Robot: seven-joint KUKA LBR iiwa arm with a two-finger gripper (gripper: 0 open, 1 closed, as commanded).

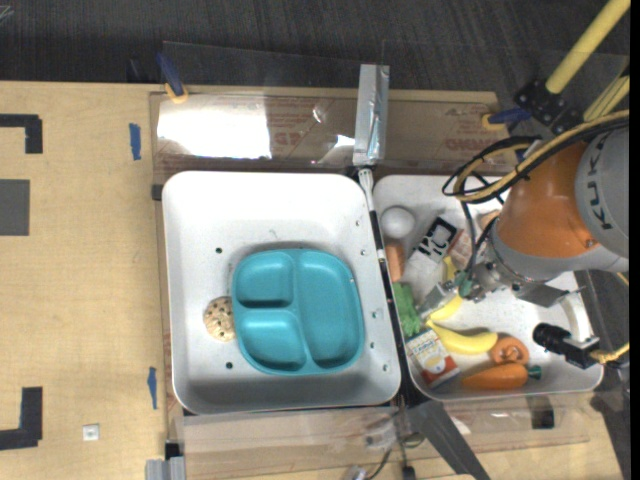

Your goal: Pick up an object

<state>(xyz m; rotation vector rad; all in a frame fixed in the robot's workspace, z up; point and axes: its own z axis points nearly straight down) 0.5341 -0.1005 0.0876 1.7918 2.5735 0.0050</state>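
The right bin (560,383) holds a heap of small items: a yellow banana (465,340), an orange carrot (492,376), a small carton (428,353), a green piece (406,306), a white ball (398,221) and a black and white packet (436,237). My gripper (462,286) hangs low over the middle of this bin, just above the banana's upper end. The grey and orange wrist (545,223) hides the items behind and beneath it.
The left bin (190,218) carries a teal divided plate (297,309) with a cookie (219,318) beside its left edge. A metal divider (371,113) stands at the back between the bins. Cables (490,163) loop above the arm.
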